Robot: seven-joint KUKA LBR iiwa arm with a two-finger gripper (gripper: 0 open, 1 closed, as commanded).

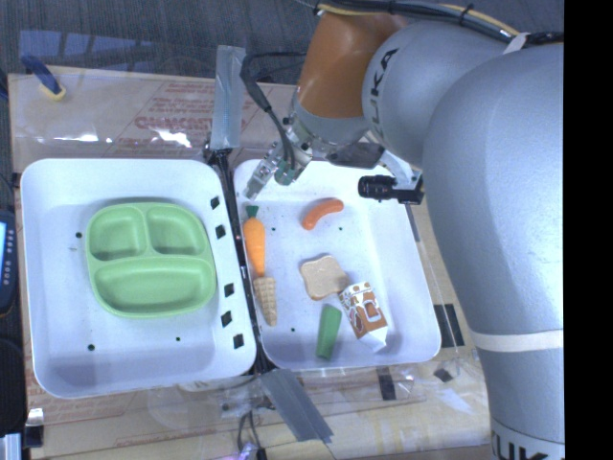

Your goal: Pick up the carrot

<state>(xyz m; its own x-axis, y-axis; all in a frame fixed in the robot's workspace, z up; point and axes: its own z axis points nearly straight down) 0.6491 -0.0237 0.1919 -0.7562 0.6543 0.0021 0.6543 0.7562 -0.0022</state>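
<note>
Here the carrot [254, 245] lies along the left wall of the right bin [402, 257], its green top pointing up toward the gripper [261, 182], which hangs just above it. Whether it is open or closed cannot be told. A green plate [150, 259] sits in the left bin [48, 257].

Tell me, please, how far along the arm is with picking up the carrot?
Done: the arm has reached into the right bin, with the gripper near its upper left corner. In hand: nothing; the gripper hangs just above the carrot, which lies flat by the bin's left wall beside the corn. Left: descend, grasp and lift the carrot.
</note>
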